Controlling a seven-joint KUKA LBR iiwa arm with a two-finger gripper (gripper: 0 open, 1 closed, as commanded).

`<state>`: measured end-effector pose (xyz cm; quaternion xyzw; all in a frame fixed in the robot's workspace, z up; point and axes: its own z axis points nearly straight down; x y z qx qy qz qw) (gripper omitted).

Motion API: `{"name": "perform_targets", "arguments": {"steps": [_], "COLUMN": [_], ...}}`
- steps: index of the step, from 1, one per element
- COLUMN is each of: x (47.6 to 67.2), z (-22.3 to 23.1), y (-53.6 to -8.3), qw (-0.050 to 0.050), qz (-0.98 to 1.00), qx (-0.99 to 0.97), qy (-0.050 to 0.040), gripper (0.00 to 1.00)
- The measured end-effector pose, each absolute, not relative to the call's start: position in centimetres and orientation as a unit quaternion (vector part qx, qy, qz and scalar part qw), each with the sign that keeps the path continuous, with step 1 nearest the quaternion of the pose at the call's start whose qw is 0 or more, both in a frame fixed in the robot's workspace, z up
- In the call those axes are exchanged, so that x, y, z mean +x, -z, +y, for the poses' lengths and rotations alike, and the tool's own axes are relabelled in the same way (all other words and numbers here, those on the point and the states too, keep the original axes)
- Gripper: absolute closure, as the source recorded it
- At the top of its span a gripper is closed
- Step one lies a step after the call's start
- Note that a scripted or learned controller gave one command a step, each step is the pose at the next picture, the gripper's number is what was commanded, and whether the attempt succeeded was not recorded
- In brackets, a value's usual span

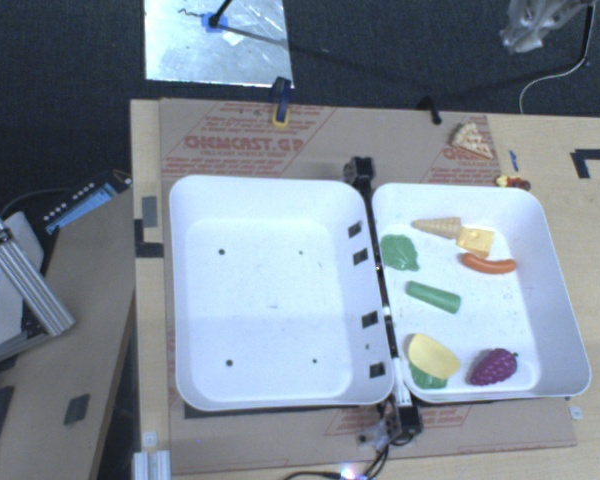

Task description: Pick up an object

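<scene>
Purple grapes (493, 366) sit at the right bin's (558, 268) five o'clock corner — far toward six o'clock from the gripper (533, 23), raised at the frame's one o'clock, finger state unreadable.

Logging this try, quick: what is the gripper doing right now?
Gripper: up at the view's top right, off the bins, nothing between it; open or shut cannot be told.

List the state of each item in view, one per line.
gripper: raised beyond the bench's far edge
purple grapes: lying in right bin
green cylinder: lying flat, mid-bin
sausage: lying flat
pizza slice: on the bench, outside the bins
</scene>
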<state>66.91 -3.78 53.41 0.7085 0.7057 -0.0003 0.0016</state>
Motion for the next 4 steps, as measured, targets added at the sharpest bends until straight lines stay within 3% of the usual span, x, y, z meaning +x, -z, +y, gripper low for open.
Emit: {"name": "perform_targets", "arguments": {"steps": [1,3,4], "x": [66.8,66.8,55.8], "z": [-10.3,-18.9,-18.6], "y": [-50.8,-50.7,-54.0], "qw": [0.001,0.002,0.003], "qz": [0.705,0.706,0.706], "qx": [0.709,0.708,0.708], "qy": [0.0008,0.0001,-0.0020], "gripper": [1.00,1.00,1.00]}}
